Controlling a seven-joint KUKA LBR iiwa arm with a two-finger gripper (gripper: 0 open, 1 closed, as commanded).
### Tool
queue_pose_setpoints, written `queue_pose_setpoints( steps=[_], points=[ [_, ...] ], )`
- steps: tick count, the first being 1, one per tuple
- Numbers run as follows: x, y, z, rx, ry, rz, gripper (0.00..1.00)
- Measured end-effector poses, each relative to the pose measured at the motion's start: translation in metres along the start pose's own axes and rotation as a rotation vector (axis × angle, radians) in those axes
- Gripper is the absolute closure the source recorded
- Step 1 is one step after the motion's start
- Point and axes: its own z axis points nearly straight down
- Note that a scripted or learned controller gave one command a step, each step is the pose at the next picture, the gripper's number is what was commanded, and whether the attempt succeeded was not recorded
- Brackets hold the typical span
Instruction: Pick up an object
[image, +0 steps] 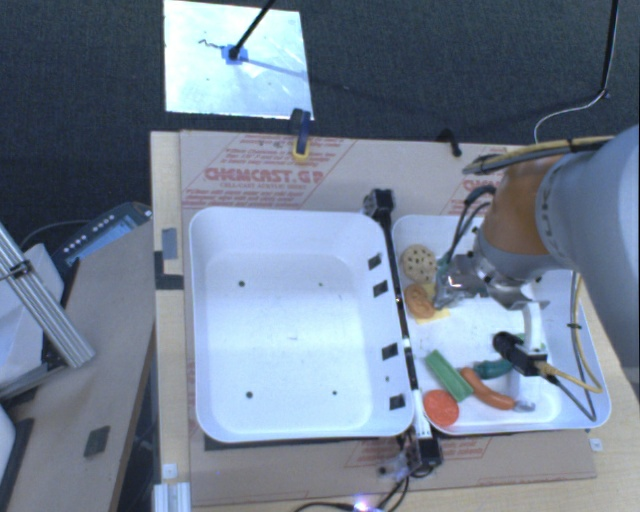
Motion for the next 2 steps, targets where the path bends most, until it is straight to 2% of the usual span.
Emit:
queue_pose_setpoints(
  steps=[1,2],
  points=[
    [0.003,-0.061,0.001,0.008,0.001,0.005,1.00],
    [0.057,0.004,-0.106,-0.010,-0.001,-0.006,1.00]
  ],
)
